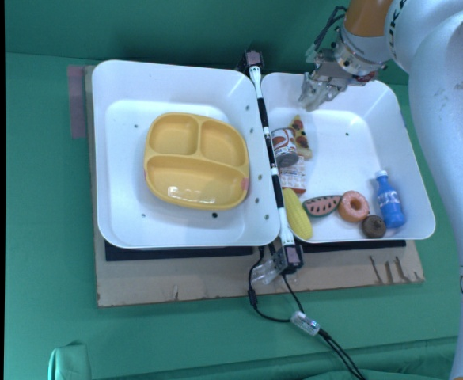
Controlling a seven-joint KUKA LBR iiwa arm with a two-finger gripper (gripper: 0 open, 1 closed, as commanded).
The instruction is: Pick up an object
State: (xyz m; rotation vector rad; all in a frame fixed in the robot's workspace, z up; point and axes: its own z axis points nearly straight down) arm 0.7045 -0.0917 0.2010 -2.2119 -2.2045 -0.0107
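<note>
Up in the upper right of the frame, the tool (318, 92) hangs over the far end of the right bin (358, 137), its fingers slightly apart with nothing between them. Below it, along that bin's left and lower edges, lie a can (284, 143), corn cob (297, 212), watermelon slice (322, 205), two doughnuts (353, 206) and a blue bottle (388, 199). A yellow divided plate (197, 161) sits in the left bin (120, 93).

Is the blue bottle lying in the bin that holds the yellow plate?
No. The blue bottle lies in the right bin, near its right edge, while the yellow plate sits in the left bin.
</note>
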